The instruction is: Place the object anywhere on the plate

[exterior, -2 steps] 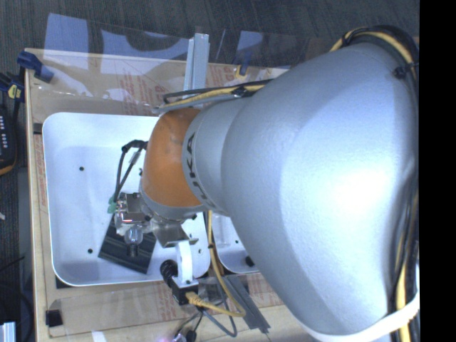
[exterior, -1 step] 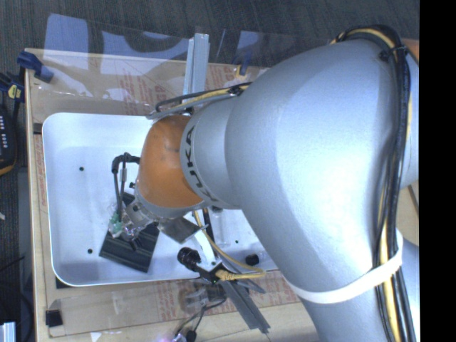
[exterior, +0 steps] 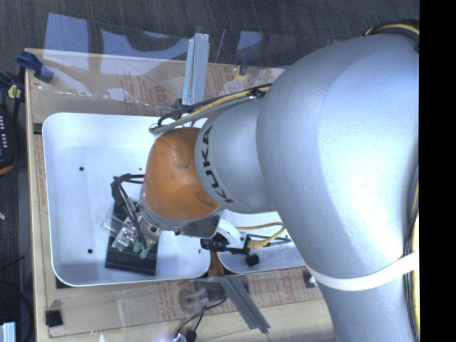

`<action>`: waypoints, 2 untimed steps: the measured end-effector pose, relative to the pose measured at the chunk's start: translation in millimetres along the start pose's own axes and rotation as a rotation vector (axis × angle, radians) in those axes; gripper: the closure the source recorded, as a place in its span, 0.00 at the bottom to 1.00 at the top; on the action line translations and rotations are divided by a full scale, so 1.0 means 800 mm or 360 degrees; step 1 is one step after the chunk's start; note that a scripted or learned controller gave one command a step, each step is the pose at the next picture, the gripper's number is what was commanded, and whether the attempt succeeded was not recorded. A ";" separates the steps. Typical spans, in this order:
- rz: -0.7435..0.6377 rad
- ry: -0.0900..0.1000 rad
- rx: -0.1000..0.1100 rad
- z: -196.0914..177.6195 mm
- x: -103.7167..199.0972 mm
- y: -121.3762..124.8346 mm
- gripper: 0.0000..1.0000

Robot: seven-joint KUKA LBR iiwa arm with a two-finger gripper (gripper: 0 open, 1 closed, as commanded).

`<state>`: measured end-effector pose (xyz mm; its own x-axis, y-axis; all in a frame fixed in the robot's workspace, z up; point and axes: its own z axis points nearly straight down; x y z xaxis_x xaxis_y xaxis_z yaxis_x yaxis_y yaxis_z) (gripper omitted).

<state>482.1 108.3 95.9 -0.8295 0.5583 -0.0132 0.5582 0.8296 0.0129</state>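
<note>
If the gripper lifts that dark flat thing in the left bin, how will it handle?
The dark flat object looks slab-like with straight edges, so probably stiff. It lies flat on the left bin floor, so it is unlikely to roll. Its low profile may make gripping tricky.

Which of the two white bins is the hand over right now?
The left bin. The hand hangs low over its lower middle, by its near wall. The right bin shows just a sliver under the big grey arm.
</note>
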 end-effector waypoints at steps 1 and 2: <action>0.0128 0.0022 0.0024 0.006 0.044 0.093 1.00; 0.0127 0.0019 0.0020 -0.201 0.015 0.017 1.00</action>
<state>477.0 125.4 257.1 -0.7825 0.6227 -0.0007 0.6227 0.7825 0.0008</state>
